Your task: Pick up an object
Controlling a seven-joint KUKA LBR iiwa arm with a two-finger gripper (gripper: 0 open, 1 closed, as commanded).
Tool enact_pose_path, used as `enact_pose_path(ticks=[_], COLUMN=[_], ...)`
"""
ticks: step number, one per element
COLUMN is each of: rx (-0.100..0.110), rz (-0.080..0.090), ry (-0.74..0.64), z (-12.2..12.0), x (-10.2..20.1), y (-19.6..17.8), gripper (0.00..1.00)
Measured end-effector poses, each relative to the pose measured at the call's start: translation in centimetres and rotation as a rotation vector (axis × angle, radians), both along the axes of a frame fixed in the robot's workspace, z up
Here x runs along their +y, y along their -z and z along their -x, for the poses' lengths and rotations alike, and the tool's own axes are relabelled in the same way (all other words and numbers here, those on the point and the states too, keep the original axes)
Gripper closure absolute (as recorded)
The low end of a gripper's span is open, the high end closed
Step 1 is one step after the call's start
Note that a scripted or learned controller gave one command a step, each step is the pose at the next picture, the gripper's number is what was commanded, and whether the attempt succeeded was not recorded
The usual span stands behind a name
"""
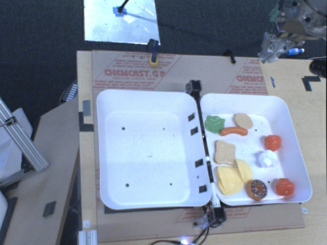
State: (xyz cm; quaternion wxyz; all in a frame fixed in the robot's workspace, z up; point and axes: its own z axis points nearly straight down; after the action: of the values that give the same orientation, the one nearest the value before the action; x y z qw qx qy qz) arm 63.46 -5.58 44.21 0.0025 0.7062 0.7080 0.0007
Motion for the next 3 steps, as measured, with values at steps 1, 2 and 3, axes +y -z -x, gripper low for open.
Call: enact_pose_path(ticks=[1,2,3], rx=[0.002,0.005,0.005], rz=[0.000,0.000,0.000], ry=[0.003,0.007,0.007], z=[-3.5,-3.3,-3.3], x=[-3.2,-9.7,-15.4], y=[0.7,3.9,6.7], gripper=[1.00,1.00,1.00])
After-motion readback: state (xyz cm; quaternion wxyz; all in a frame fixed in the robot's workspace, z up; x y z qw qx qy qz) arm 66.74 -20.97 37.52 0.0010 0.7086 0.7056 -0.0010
